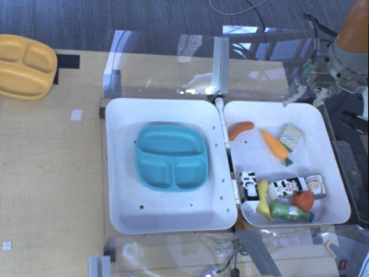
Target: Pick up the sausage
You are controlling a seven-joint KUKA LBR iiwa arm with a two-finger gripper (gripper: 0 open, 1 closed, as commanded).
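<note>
The sausage (240, 130) is lying in the right bin (331, 154), up at its top-left corner, just beside the divider wall shared with the left bin (115, 166), tilting slightly, apart from everything else. The gripper (304, 88) is hovering above the right bin's far rim, toward the right, well apart from the sausage; its fingers are looking spread and holding nothing, though they are small and a bit blurry here. Risks: the sausage is sitting so near the wall that one finger is likely landing on the rim or wedging against it, blocking the close. It is round and smooth, so an off-centre pinch is probably squirting it out sideways. The carrot (275, 145) is lying near on the right, and a sloppy approach from that side could be clipping it or grabbing it instead. The blue tray (172, 156) in the left bin is out of the way.
</note>
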